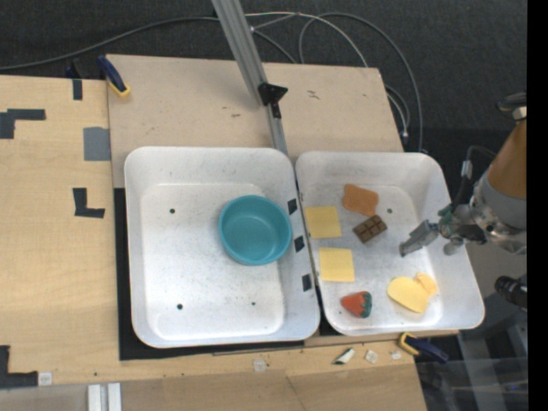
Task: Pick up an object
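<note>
The right bin holds several small items. They are an orange chunk, a brown chocolate block, two flat yellow squares, a red strawberry and a yellow heart-shaped piece. My gripper hangs over the right side of this bin, above the yellow heart piece and to the right of the chocolate. Its fingers are spread apart, so it is open with nothing between them.
A teal bowl sits in the left bin near the divider. A slanted metal pole runs down to the bins' far edge. Cables lie behind the bench. A blue-and-yellow clamp sits at the back left.
</note>
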Action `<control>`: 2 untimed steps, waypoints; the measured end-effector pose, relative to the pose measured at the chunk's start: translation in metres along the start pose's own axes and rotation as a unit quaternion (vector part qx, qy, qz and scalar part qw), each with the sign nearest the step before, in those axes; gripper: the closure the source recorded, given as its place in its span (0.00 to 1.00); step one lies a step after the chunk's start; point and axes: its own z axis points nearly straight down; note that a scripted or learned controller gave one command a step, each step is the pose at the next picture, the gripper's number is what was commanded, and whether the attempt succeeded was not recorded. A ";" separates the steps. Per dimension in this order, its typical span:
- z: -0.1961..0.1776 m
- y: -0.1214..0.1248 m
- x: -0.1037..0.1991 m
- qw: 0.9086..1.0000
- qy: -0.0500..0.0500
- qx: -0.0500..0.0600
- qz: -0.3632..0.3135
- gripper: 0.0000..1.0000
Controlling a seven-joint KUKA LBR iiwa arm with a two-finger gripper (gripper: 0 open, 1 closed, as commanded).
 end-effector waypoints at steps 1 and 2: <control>0.000 0.000 0.000 1.000 0.000 0.000 0.000 0.00; 0.048 -0.010 0.003 1.000 0.000 0.003 0.001 0.00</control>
